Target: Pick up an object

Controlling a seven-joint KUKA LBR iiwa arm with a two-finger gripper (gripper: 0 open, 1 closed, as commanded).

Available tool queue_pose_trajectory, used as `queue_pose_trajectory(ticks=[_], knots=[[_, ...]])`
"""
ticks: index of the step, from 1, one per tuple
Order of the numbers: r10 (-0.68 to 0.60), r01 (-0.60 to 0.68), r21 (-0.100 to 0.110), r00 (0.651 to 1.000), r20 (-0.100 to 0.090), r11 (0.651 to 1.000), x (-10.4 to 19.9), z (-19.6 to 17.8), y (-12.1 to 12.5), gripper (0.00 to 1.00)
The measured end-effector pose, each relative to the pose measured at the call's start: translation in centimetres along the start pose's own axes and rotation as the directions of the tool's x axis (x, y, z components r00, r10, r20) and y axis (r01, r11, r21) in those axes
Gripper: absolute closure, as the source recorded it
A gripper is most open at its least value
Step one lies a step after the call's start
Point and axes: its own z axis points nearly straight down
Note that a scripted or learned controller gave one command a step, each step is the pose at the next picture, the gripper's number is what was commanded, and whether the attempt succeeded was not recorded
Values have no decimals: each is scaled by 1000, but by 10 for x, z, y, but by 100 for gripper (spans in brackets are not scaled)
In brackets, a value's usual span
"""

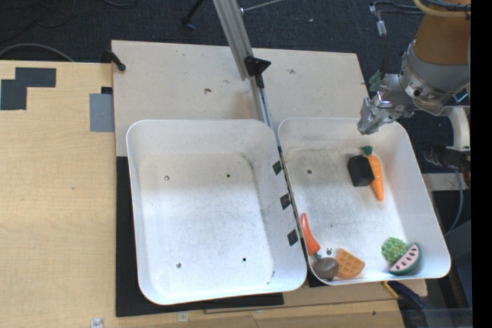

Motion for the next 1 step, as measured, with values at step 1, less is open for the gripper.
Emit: queue_pose_trajectory(ticks=[1], knots=[[-3, 3, 8, 1000, -3, 1000, 49, 6, 0, 100]])
